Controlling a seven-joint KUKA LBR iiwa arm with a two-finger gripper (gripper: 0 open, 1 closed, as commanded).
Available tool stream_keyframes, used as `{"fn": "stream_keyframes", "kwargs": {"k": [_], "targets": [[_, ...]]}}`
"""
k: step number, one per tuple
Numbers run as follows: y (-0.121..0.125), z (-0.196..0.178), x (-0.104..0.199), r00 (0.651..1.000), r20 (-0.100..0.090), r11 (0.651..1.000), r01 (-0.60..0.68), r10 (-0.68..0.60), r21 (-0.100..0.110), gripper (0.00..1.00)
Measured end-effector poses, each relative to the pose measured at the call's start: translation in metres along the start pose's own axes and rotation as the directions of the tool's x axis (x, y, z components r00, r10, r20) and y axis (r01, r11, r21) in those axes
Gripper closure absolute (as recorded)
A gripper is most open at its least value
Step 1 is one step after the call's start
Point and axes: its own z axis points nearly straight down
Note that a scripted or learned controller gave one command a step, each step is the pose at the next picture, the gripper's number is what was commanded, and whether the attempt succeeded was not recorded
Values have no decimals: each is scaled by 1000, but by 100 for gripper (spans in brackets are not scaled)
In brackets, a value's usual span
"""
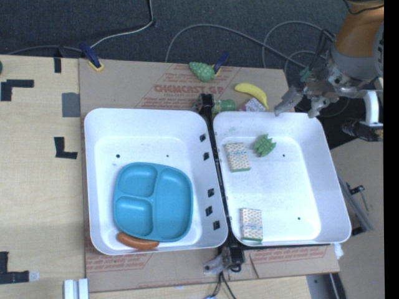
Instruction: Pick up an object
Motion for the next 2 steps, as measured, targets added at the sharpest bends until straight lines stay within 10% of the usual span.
{"fn": "stream_keyframes", "kwargs": {"k": [2], "targets": [[-2,172,20,1000,0,1000,1,-1,-6,0]]}}
